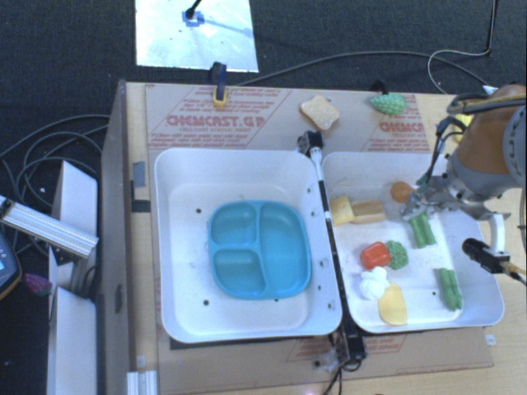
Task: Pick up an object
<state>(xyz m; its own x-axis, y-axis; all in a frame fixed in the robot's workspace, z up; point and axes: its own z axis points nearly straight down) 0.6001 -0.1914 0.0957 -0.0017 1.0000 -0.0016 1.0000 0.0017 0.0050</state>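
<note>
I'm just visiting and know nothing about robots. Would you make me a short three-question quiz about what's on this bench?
1. True or false: the blue divided plate lies in the left bin.
2. Which item lies on the cardboard behind the bins, outside them? A) the red and green toy B) the toast slice C) the yellow piece
3. Fill in: the gripper is low in the right bin, just above a ____ stick-shaped piece.

Key: 1 true. 2 B. 3 green.
</note>
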